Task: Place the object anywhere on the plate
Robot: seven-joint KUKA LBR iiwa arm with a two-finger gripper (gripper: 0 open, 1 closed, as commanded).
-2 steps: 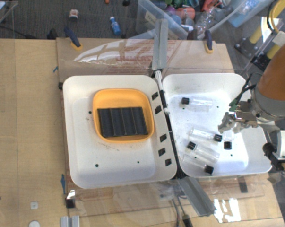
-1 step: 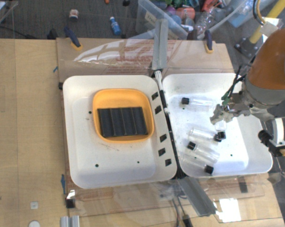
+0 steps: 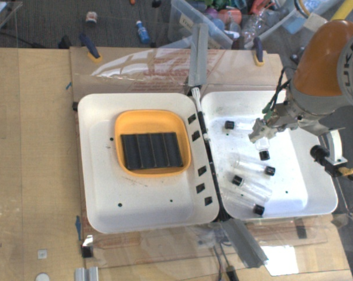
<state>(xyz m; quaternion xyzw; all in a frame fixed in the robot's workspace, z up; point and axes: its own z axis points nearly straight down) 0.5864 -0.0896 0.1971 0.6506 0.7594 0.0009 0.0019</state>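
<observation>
A yellow-orange plate (image 3: 152,125) is seen in the white left bin (image 3: 100,174), and a dark grey ribbed block (image 3: 151,150) with lengthwise grooves is borne on it. To the right of the plate, clear plastic bottles (image 3: 250,178) with black caps are scattered in the white right bin (image 3: 316,198). The grey arm (image 3: 325,69) is marked by a broad orange band. The bench (image 3: 30,157) is coloured pale tan.

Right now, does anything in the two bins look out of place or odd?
Nothing looks spilled or broken. The clear bottles with black caps lie scattered on their sides in the right bin, while the orange plate holds a black ribbed block.
</observation>
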